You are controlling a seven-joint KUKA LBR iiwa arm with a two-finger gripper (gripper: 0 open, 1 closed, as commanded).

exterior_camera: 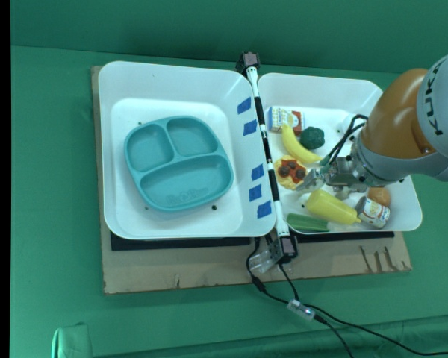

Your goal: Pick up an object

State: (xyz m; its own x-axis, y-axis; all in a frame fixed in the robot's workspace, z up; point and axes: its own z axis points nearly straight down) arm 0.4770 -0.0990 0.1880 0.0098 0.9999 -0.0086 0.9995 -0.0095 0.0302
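The right bin (336, 88) holds several toy foods. A banana (297, 148) lies beside a green broccoli (311, 137) and a small milk carton (285, 118). A round pizza piece with red toppings (290, 172) sits near the divider. A yellow pepper-like piece (332, 208), a green cucumber (308, 223), a small jar (373, 212) and an orange piece (379, 195) lie along the front. My gripper (313, 180) hangs low just right of the pizza piece and above the yellow piece. Nothing shows between its fingers.
The left bin (116, 88) holds a teal divided plate (178, 162). A black bar with blue tape marks (263, 144) runs between the bins. Cables (306, 312) trail over the cardboard base in front. The arm's orange band (399, 114) overhangs the right bin's far right side.
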